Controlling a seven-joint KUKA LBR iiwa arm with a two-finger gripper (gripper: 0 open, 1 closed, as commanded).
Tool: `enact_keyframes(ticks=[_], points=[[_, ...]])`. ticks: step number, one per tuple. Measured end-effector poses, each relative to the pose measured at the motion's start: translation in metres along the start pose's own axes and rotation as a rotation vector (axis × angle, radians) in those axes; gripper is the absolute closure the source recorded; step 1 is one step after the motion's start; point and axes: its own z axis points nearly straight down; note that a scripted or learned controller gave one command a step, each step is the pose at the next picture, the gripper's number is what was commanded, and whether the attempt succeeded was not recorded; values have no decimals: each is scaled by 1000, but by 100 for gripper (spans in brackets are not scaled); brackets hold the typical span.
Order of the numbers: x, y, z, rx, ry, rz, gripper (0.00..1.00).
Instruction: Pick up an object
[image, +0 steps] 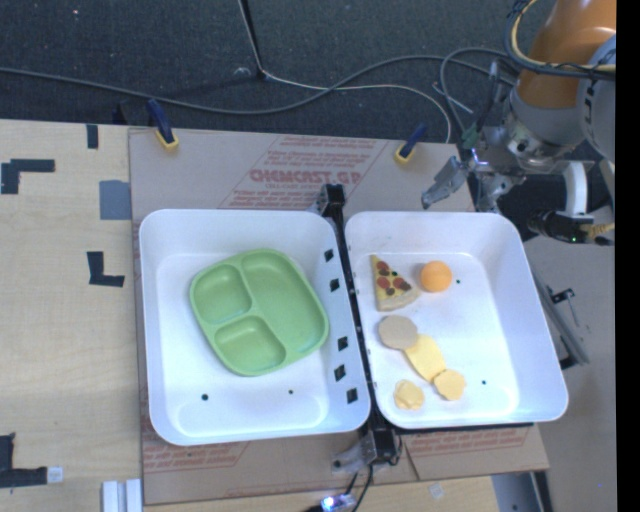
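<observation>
Even overhead light is giving soft shadows; white bins (160, 300) are glaring slightly; arm (560, 70) at one o'clock is blurring.

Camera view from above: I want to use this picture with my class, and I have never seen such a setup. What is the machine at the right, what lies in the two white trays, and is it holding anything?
The picture comes from one fixed camera above the bench, looking down at a slant. The machine at the upper right is a robot arm, grey with an orange band, ending in a two-finger gripper. The gripper hangs just beyond the far edge of the right bin, with nothing between its fingers.

The left bin holds a green divided plate. The right bin holds toy foods: a pizza slice, an orange ball, a tan round piece and three yellow pieces near the front. The arm's job is to pick one object up; none is lifted yet.
</observation>
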Motion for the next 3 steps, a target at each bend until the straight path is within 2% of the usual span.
enact_keyframes(ticks=[1, 3], points=[[0, 2, -9, -13, -2, -3, 0], [1, -7, 117, -9, -2, -3, 0]])
